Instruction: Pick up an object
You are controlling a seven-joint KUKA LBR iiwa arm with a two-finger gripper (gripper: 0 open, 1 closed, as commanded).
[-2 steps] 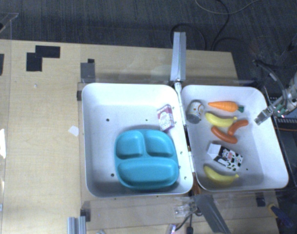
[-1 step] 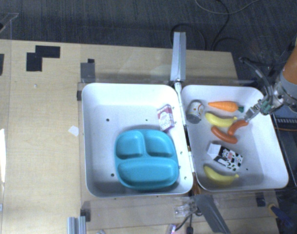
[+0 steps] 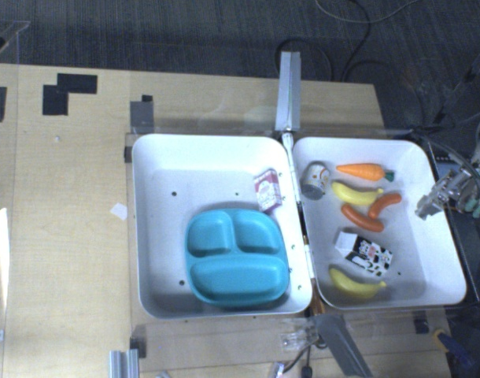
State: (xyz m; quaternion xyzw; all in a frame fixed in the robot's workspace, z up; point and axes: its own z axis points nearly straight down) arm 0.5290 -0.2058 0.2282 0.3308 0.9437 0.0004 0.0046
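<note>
Nearest the lens: a yellow banana (image 3: 355,282) lying along the front wall of the right bin (image 3: 429,157), its curve open toward the bin's middle. Just behind it a small black-and-white card box (image 3: 366,252) lies flat, touching or nearly touching the banana. Further back, a red sausage-shaped piece (image 3: 371,210), a second banana (image 3: 355,191) and an orange carrot (image 3: 363,172) lie close together, almost stacked in a row; a grey round tin (image 3: 313,179) lies beside them against the divider. Any of these is a candidate; none is lifted.

The gripper (image 3: 435,200) sits at the right bin's right rim, clear of every object. Too small and blurred to read: cannot tell how the jaws stand.

Left bin (image 3: 157,211): a blue compartment tray (image 3: 236,257) lies flat near the front, and a small pink packet (image 3: 267,190) leans by the divider.

My read: the loose front banana looks the easiest grab.
</note>
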